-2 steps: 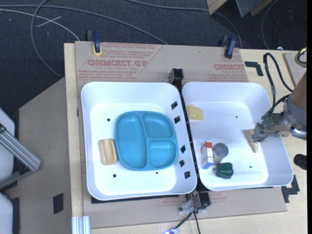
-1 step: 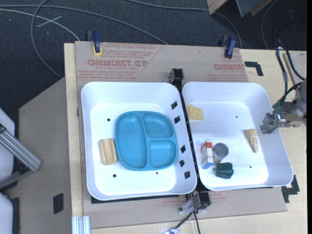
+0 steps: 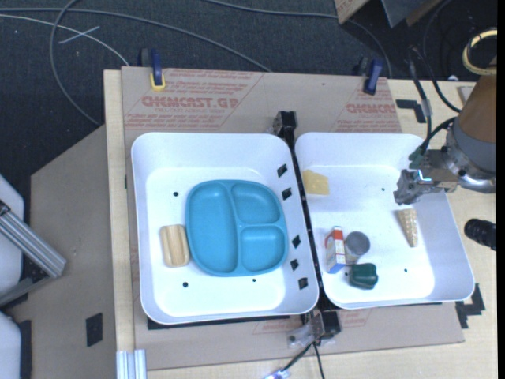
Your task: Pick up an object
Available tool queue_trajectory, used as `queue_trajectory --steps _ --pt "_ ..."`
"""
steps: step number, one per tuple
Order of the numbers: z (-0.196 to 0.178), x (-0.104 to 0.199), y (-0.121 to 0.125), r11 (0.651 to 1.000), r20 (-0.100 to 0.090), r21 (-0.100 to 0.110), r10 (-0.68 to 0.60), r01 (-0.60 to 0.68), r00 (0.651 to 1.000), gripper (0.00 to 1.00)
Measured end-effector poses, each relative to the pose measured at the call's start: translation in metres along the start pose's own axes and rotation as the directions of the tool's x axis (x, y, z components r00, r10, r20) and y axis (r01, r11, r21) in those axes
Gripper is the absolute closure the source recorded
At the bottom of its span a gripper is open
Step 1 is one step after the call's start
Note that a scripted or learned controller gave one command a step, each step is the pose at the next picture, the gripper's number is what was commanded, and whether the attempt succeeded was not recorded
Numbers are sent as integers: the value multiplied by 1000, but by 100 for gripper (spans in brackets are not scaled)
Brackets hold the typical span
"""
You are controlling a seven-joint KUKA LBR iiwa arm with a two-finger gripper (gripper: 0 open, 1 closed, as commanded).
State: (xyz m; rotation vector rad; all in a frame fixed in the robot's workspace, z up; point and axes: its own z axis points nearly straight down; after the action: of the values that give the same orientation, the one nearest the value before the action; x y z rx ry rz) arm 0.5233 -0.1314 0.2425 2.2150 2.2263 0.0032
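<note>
Tool [image 3: 410, 189]: stood over the far right part of the right bin [image 3: 442, 290], at the end of the grey arm [image 3: 473, 144] reaching in from the right. How far it stood open could not be told from this slant; nothing was seen held in it.

Cone-shaped tan piece [image 3: 409, 226]: lay on the bin floor just near of the tool, point toward the near side, apart from all else. Judged the likeliest target, being closest and standing free.

Grey round piece [image 3: 357, 243], small red-and-white carton [image 3: 337, 247] and dark green piece [image 3: 364, 275]: clustered at the near left of the same bin, touching or almost so. Judged a poorer choice, since a grasp there risked catching a neighbour.

Pale yellow wedge [image 3: 316, 182]: far left of the right bin, beside the dividing wall.

Left bin [image 3: 150, 212]: held a blue divided plate [image 3: 235, 227] and, just left of it, a tan bread-like piece [image 3: 174, 245].

Worktop [image 3: 118, 212]: board bearing both bins.

Handling note: the step called for shifting the tool slightly nearward until centred over the cone's thicker far end, closing across its narrow width, not along its length, then descending straight. A grip near the tip would probably slip off the taper.
</note>
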Motion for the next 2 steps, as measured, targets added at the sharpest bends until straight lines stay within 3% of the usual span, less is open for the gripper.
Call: queue_trajectory --steps 2 --pt "23 99 23 1000 -1 5 1 -1 1000 100"
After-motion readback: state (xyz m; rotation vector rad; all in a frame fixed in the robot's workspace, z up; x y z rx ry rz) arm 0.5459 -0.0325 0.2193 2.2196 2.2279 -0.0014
